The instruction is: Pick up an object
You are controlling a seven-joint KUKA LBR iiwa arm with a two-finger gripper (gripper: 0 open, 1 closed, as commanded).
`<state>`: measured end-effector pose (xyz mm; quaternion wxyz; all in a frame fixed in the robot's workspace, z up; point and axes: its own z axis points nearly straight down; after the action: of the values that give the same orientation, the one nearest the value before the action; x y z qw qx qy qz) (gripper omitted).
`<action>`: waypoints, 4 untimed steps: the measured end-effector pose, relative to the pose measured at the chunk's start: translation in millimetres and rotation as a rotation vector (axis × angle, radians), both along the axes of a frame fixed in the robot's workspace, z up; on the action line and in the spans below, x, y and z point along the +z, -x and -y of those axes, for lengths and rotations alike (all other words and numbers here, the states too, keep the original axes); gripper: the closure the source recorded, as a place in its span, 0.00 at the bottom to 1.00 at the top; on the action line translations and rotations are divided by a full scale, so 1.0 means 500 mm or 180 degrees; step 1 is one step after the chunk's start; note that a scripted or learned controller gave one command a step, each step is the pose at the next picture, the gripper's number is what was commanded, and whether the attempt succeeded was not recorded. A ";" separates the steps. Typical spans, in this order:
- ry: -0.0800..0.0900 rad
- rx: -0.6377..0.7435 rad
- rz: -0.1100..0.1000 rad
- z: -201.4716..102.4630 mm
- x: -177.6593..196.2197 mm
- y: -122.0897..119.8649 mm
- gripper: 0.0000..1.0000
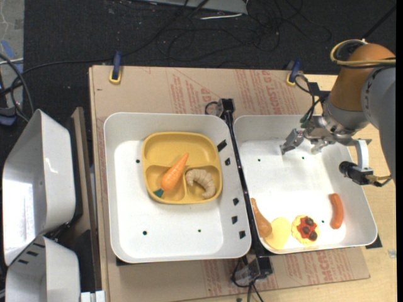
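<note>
The gripper (301, 139) hangs over the far part of the right bin (277, 168), its fingers slightly spread and holding nothing. Well apart from it, along the bin's near edge, lie a sausage (337, 211) standing lengthwise near to far, a pizza slice (306, 229), and a drumstick (261, 219) angled toward the left wall.
</note>
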<state>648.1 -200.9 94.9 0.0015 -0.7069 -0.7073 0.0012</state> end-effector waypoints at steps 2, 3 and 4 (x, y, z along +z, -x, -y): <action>0.0008 0.0003 0.0033 -0.001 0.117 -0.002 1.00; 0.0011 0.0005 0.0039 0.007 0.246 -0.004 1.00; 0.0008 0.0010 0.0035 -0.008 0.342 0.001 1.00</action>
<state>647.7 -196.9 265.8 -0.0033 -0.7057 -0.7085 -0.0018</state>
